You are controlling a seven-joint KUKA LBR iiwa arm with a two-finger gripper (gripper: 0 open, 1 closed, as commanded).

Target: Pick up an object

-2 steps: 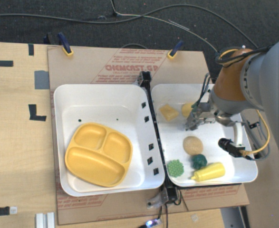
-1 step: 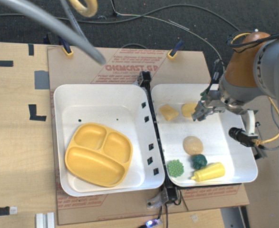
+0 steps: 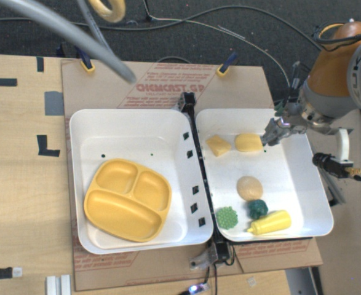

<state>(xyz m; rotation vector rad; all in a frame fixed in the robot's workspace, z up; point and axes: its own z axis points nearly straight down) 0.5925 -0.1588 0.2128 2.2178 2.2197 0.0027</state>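
Two white bins sit side by side: the left bin (image 3: 82, 134) holds a yellow divided plate (image 3: 127, 199); the right bin (image 3: 303, 183) holds a yellow wedge (image 3: 218, 145), beige ball (image 3: 249, 187), green ball (image 3: 227, 217), teal lump (image 3: 257, 209) and yellow cone (image 3: 270, 222). The gripper (image 3: 270, 135) hangs just right of the yellow block (image 3: 248, 142); its jaw state cannot be made out.

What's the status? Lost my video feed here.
Gripper low in right bin, beside yellow block, nothing seen held. Five other items nearby. Path unobstructed.
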